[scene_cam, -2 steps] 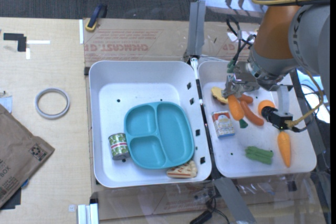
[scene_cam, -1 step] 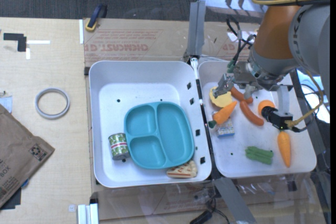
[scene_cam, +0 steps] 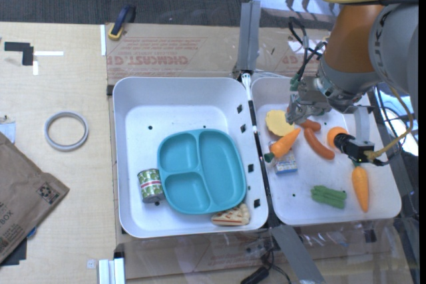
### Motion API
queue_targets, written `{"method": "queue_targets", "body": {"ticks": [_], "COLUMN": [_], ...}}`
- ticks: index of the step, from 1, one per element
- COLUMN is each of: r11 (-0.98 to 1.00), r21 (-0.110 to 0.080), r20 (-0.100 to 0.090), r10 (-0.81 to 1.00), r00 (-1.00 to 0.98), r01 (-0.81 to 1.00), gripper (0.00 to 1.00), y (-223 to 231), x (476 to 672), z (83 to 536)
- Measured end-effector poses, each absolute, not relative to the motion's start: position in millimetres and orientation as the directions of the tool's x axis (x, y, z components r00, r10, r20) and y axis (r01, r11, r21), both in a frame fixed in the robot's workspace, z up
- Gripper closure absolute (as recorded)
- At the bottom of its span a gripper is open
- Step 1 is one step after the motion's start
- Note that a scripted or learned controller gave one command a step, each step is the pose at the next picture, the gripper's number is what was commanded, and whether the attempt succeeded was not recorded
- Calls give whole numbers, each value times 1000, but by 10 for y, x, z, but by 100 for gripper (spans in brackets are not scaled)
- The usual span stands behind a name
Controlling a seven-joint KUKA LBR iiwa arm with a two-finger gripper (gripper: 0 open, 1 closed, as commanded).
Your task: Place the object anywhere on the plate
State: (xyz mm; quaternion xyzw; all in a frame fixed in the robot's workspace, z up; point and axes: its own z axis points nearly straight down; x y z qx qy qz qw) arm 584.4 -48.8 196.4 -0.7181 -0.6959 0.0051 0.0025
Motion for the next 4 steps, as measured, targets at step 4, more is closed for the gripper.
{"method": "queue_targets", "body": {"ticks": [4], "r11": [238], "r21": [-6], "r20": [-2], "r10": [971], "r00": [-238], "r01": [971], "gripper": [100], "y": [1097], "x": [5405], "z": [2026]}}
